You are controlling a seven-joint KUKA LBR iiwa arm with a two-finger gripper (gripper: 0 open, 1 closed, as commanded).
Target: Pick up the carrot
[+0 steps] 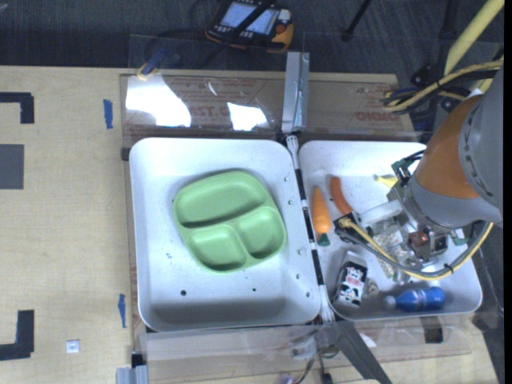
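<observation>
Carrot (321,215) lay in the right bin (468,298), close against that bin's left wall, its long axis running roughly from the far side of the bin toward the near side, green end nearest the camera. A second, redder elongated item (341,196) lay just beside it, tilted slightly. The arm (460,162) hung over the right half of the same bin, with the gripper (400,238) among cables, so the carrot lay to the gripper's left in the camera view, near but apart. Whether the fingers were open or closed could not be told, and nothing was visibly held. A black-and-white toy (350,283) and a blue object (419,298) lay nearer the front edge. The left bin (152,214) held a green divided tray (230,219).
</observation>
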